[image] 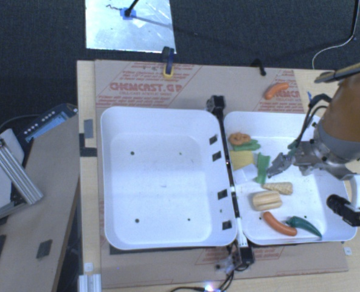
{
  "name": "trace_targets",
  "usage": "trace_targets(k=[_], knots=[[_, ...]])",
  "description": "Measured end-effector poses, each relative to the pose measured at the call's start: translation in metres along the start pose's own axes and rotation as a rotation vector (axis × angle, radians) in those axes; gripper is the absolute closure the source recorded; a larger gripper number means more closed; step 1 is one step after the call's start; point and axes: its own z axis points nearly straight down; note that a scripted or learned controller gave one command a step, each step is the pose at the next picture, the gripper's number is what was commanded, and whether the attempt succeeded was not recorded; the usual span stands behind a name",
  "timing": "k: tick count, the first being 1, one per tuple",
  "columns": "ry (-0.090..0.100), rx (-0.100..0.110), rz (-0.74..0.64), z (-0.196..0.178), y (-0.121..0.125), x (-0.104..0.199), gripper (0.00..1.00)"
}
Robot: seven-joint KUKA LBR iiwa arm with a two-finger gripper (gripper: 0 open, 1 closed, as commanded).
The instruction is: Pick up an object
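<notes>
Gripper (281, 161), finger state indiscernible, poised in the right bin (326, 233); green strip (263, 167) just left, corn cob (278, 188) below.

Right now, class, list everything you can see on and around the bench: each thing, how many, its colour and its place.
White bins: 2, side by side; left bin, right bin.
Hot dog: 1, orange, on the cardboard behind the right bin.
Sausage: 1, orange-red, right bin, near edge.
Green pepper: 1, beside the sausage.
Bread roll: 1, tan, right bin.
Corn piece: 1, pale yellow, above the roll.
Green strip: 1, right bin centre.
Yellow block: 1, right bin, by the divider.
Clamp: 1, yellow and blue, bench's far edge.
Arm: 1, grey and orange, right.
Pincer: 1, grey, over the right bin.
</notes>
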Motion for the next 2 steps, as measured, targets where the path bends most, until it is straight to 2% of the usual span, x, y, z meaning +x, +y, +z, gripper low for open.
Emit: trace_targets(k=[1, 2], knots=[[-0.001, 0.000, 0.000, 0.115, -0.031, 0.027, 0.00], [-0.002, -0.009, -0.003, 0.111, 0.055, 0.015, 0.00]])
